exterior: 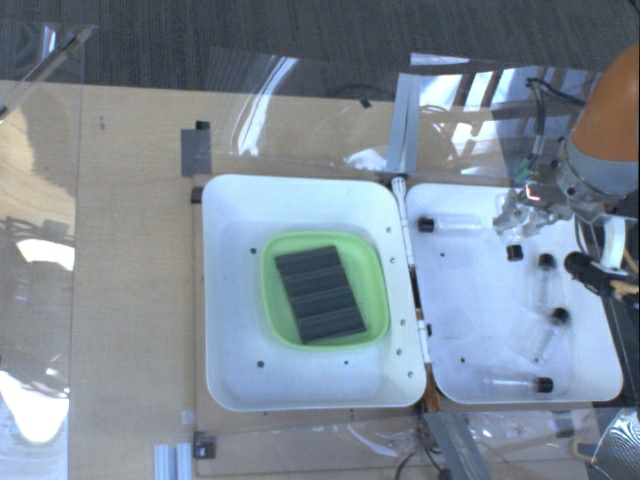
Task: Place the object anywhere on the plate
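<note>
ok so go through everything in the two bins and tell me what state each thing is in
Plate: upright in the left bin, bearing the ridged block.
Ridged block: lying flat on the plate.
Vials: several clear ones with black caps, lying loose in the right bin.
Gripper: over the right bin's far edge; jaws too blurred to read.
</note>
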Controlling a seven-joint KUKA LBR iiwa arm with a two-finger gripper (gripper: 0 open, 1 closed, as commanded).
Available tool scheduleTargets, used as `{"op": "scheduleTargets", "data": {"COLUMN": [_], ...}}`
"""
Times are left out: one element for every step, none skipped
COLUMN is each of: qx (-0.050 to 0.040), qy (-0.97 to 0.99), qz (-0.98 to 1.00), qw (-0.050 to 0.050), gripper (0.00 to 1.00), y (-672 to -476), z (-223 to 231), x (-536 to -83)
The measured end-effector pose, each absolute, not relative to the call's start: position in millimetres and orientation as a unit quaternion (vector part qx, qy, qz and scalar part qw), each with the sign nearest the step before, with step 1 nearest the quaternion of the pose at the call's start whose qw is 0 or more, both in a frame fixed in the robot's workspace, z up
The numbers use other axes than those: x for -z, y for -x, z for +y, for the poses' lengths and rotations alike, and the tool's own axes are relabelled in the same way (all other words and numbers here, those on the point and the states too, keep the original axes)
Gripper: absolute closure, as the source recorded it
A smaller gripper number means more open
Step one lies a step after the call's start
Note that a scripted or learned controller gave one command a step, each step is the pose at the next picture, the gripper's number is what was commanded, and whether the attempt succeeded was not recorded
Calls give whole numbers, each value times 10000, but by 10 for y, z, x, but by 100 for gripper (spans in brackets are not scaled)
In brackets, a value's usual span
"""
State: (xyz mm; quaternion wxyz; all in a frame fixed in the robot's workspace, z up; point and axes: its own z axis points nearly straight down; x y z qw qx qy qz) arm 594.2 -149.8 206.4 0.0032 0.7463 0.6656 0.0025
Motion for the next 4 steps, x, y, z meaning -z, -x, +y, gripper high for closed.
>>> {"op": "scheduleTargets", "data": {"qx": [-13, -39, -23, -23], "qy": [-6893, -7299, -7028, -7030], "qz": [7245, 6835, 7113, 7112], "qw": [12, 19, 12, 13], "gripper": [100, 100, 100, 0], "y": [-5619, -5684, -5848, -5849], "z": [-754, 90, 852, 849], "x": [-1884, -1869, -1850, -1852]}}
